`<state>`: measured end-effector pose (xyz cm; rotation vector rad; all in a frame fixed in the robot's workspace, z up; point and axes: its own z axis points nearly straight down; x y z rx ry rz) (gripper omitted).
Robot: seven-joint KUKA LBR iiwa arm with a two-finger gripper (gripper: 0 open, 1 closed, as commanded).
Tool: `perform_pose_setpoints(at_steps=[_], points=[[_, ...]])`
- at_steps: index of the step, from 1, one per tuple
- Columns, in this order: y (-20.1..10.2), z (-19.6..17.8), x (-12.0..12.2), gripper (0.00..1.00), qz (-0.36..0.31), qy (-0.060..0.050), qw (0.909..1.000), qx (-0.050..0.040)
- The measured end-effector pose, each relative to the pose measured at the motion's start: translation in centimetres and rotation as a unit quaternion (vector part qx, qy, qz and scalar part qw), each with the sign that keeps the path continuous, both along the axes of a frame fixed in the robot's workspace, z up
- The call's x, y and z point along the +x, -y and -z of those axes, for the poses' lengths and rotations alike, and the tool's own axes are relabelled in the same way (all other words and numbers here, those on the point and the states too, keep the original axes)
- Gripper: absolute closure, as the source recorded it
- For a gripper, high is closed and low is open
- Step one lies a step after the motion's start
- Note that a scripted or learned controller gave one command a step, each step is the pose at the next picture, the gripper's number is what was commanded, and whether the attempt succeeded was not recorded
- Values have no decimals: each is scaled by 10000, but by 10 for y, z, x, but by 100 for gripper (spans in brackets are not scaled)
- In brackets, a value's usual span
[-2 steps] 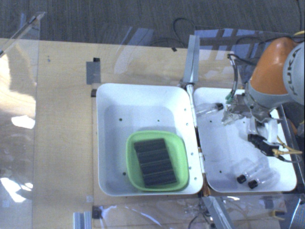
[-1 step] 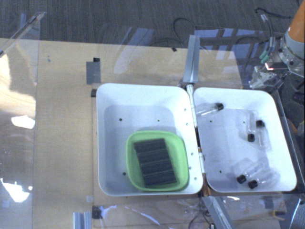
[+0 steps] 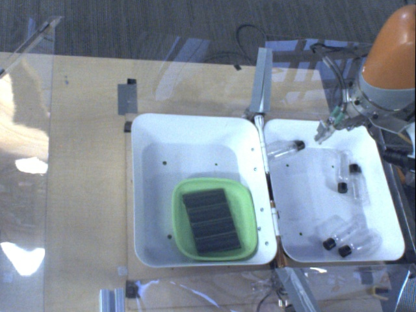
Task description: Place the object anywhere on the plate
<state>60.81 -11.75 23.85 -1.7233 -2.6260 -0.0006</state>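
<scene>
A green square plate [image 3: 179, 200] lies in the left bin [image 3: 149, 174], toward its front. A dark ridged rectangular block [image 3: 211, 221] rests flat on the plate. Several clear vials with black caps lie in the right bin [image 3: 305, 194]: one at the back left [image 3: 286, 149], two by the right wall [image 3: 348, 174], and a cluster at the front right [image 3: 344, 238]. My gripper [image 3: 327, 129] hangs over the back edge of the right bin, below the orange band [image 3: 393, 44]. It is to the right of the back-left vial, and nothing is visibly in it.
A grey metal post [image 3: 261, 83] stands behind the seam between the two bins. Cables [image 3: 338, 64] run behind the right bin near the arm. A small grey bracket [image 3: 127, 97] sits on the wooden bench left of the bins.
</scene>
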Motion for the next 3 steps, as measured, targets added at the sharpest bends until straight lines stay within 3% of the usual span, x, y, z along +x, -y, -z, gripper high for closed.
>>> perform_pose_setpoints(at_steps=[1, 2, 3], points=[[-43, -41, -45, 100, -439, 14, 9990, -3], [-69, 14, -91, 100, -1469, 1, 9891, 1], [-140, 3, -119, 100, -1784, 3, 9840, 0]])
